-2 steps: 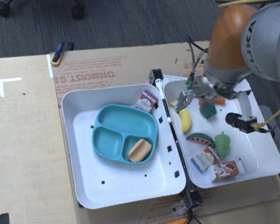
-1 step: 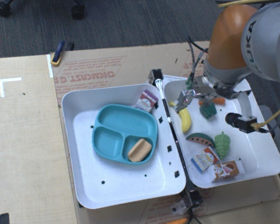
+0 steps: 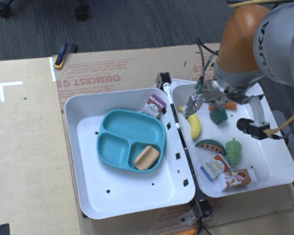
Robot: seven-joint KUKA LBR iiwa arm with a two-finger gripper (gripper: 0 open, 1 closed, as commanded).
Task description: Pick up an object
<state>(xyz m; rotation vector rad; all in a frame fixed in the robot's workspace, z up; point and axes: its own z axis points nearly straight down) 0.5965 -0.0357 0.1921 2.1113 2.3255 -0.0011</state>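
Cardboard with mirrored red print, unreadable, covers the worktop. Pincer, grip state untellable, hangs over the right bin; banana just below it, teal toy beside.

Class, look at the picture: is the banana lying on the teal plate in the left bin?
No. The banana lies in the right bin, while the teal plate holds a bread roll.
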